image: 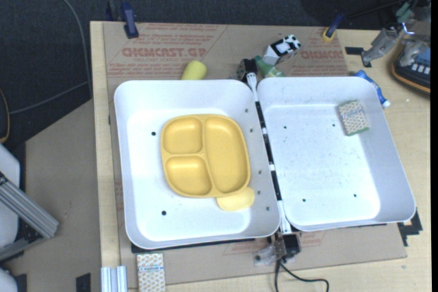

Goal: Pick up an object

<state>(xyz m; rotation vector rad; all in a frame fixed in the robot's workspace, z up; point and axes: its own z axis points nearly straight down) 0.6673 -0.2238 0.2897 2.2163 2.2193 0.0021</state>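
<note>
On the cardboard-covered worktop [102, 65], two shallow white bins sit side by side, their inner rims touching along a dark seam. Within the left bin [130, 140] lies a yellow divided plate [205, 155] with three compartments, flat and face up, roughly at the middle of the bin floor. A paler yellow, rounded piece [237, 200] touches the plate's near right corner and looks partly tucked beneath it; what it is cannot be told. The right bin [383, 195] holds a small rectangular block with a speckled green-grey face [353, 117], lying flat near the far right corner and well apart from the plate. Just outside that corner, a blue object [373, 86] rests against the bin's rim. Behind the left bin, on the bare cardboard, lies a small yellow cylinder-like item [194, 70], close to the rim but apart from it. Near the far end of the seam between the bins stands a small black-and-white figure [285, 46], with a greenish bit just beside it. Two blue clamps grip the far edge of the worktop, one toward the left [128, 19] and one toward the right [333, 26]. At the near edge, a small patterned packet [150, 271] lies beside the left bin's front corner, and a dark cable [291, 270] runs off below the seam.
</note>
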